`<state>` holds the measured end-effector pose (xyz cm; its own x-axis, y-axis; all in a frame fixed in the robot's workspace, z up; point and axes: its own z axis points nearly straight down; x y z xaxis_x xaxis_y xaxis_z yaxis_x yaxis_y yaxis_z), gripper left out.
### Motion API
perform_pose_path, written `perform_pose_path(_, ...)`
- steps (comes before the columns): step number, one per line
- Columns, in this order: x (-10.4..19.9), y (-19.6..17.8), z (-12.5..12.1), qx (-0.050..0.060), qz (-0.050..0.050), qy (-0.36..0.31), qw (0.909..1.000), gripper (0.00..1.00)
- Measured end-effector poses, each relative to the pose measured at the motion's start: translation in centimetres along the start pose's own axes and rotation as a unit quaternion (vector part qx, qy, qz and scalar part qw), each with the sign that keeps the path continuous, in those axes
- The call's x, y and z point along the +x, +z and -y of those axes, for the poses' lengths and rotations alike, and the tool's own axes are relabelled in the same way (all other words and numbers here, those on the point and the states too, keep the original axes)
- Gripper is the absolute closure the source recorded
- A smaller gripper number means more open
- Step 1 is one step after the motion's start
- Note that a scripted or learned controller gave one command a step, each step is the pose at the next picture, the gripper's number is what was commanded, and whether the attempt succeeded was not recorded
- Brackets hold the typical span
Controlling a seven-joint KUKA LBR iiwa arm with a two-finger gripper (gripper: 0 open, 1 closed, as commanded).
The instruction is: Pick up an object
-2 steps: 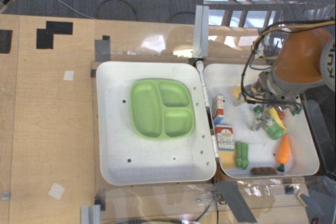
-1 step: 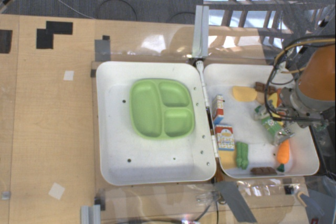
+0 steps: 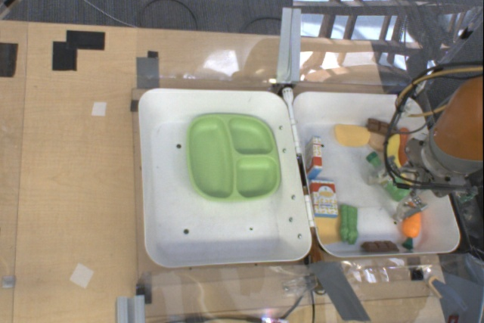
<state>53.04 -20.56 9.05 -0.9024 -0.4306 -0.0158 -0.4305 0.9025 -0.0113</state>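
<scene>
Green tray [image 3: 231,156] in left bin [image 3: 162,238]; pincer [image 3: 412,202] over right bin's [image 3: 333,106] clutter.

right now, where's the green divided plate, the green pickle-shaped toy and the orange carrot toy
green divided plate [image 3: 231,157], camera view, on the ridge between its compartments
green pickle-shaped toy [image 3: 348,224], camera view, on its middle
orange carrot toy [image 3: 411,225], camera view, on its orange body

Light green divided plate [image 3: 231,156] in white bin [image 3: 162,223]; orange carrot [image 3: 411,225], green pickle [image 3: 348,224], yellow wedge [image 3: 352,135]
</scene>
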Motion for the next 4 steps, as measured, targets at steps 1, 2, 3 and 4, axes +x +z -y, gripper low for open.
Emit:
perform_pose_path(1, 1.7, -0.1, -0.9, 0.0, 0.001, -0.019, 0.9998, 0.0)
perform_pose_path(2, 0.5, -0.2, -4.0, 0.002, 0.001, -0.059, 0.9982, 0.0)
perform_pose_path(3, 0.2, -0.2, -6.2, 0.004, 0.001, -0.094, 0.9955, 0.0)
perform_pose_path(4, -1.9, -0.5, -9.5, 0.014, -0.003, -0.144, 0.9895, 0.0)
